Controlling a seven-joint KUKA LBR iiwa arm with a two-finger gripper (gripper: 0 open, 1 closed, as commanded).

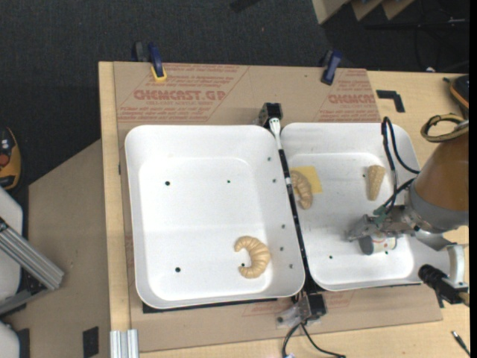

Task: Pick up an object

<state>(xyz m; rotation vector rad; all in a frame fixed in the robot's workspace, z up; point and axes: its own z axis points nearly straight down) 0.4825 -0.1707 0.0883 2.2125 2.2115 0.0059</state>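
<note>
Right, the nearest thing to grab is the tan bread-like piece (375,182), lying in the upper right part of the right bin (350,129), near the far wall. My gripper (365,241) sits low over the bin floor just on the near side of it, close but apart from it, and I see nothing caught in there. Whether my jaws are apart or together I cannot tell from up here: the tip is a dark, blurred knot.

First worry: I'm off target. If I close where I am, I'd judge I pinch bare white plastic and come up with nothing. Second: the piece looks rounded and light, so a push from the side could skid it against the bin wall instead of into my grasp.

Further out, a curled pastry (302,189) rests on a yellow square (313,179) at the left edge of this bin, right beside the black strip (289,200) where the bins meet. Going for that one, I risk clipping the raised rims, or lifting the square along with it.

Over in the left bin (194,136) a croissant-shaped piece (253,256) lies toward the near right corner, well apart from me; that's a long reach across the divider.

One more: the black cable (391,151) loops right above the tan piece, off my arm (447,185). A swing that way could drag it across the piece and nudge it away
</note>
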